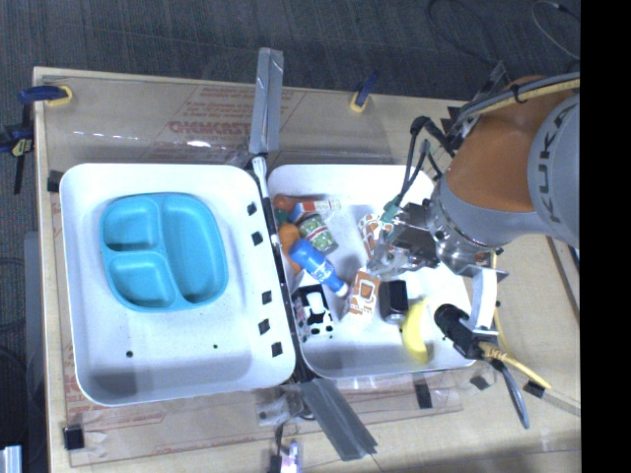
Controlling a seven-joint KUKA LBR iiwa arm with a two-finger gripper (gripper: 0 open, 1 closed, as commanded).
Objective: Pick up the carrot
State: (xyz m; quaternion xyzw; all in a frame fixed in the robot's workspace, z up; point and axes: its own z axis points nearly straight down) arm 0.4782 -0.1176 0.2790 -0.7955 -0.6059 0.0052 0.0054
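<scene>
The carrot looks to be the small orange piece (pixel 287 236) at the left wall of the right bin (pixel 340 363), wedged between a green-labelled can (pixel 315 230) and a blue bottle (pixel 316 263). Another orange bit (pixel 283 205) lies just behind it. My gripper (pixel 397 251) hangs over the middle of the right bin, roughly a hand's width to the right of the carrot, above an orange-and-white packet (pixel 363 294). The grey wrist and orange band (pixel 503 166) cover the bin's right side.
The right bin also holds a yellow banana (pixel 415 332), a black block (pixel 394 299), a black-and-white toy (pixel 314 313) and a second packet (pixel 372 227). The left bin (pixel 89 353) holds a blue divided plate (pixel 163 249). Black clips line the wall between the bins.
</scene>
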